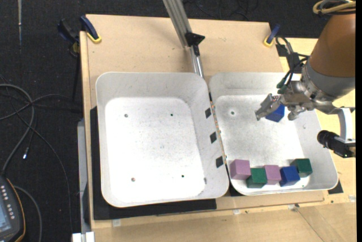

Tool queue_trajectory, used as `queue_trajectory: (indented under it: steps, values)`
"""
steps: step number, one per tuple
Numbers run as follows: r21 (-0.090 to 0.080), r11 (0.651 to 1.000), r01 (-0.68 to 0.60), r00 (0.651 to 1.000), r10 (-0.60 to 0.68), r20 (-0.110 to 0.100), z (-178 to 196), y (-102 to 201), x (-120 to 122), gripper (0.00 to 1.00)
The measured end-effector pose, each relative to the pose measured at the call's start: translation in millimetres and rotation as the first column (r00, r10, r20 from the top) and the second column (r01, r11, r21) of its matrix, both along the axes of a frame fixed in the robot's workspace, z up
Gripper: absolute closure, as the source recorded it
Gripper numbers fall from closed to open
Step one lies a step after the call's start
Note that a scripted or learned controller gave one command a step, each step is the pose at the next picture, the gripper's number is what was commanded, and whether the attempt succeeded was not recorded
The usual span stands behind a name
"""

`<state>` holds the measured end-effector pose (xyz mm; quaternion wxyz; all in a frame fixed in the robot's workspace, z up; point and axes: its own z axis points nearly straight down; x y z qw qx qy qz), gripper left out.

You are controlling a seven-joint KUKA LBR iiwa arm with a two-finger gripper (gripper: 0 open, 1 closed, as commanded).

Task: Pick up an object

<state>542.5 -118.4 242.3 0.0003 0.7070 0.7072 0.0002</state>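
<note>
1. Here's the arm [334,54], reaching in from the right, its orange band bright above the grey wrist, hanging over the right-hand bin [249,91].
2. The gripper [278,109] sits above the upper middle of that bin, its fingers pointing left and down toward the floor of the tray.
3. And look at that: a blue block [275,114] is caught between the fingers, one grey finger [265,107] showing on its left side and the other on its right. The claw is closed on it.
4. The blue block looks lifted off the bin floor, though from this slanted angle I can't say how clear of it.
5. Down along the near wall of the right bin, five more blocks line up in a row, touching or nearly so.
6. From the left: a pink block [241,168], then a dark green block [257,176], then a second pink block [272,174], then a second blue block [289,174], and a second green block [303,166] at the right end.
7. That row is well apart from the gripper and its catch.
8. The left bin [107,122] lies just beside the right one, their rims meeting down the middle, with small black clips along the join.
9. Both bins rest on the wooden bench [147,46], with clamps at its far corners: a blue-and-yellow clamp [90,30] on the far left, another [272,36] on the far right.
10. A metal pole [172,0] slants in from the top, ending near the far end of the join between the bins.
</note>
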Motion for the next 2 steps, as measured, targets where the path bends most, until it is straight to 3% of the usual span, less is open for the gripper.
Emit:
queue_trajectory:
  steps: [1, 2]
  values:
    - [-0.001, 1.000, 0.002, 1.000, -0.002, -0.005, -62, -36, 33, 0.00]
    - [-0.011, 1.000, -0.002, 1.000, 0.002, 0.027, -122, -60, 82, 0.00]
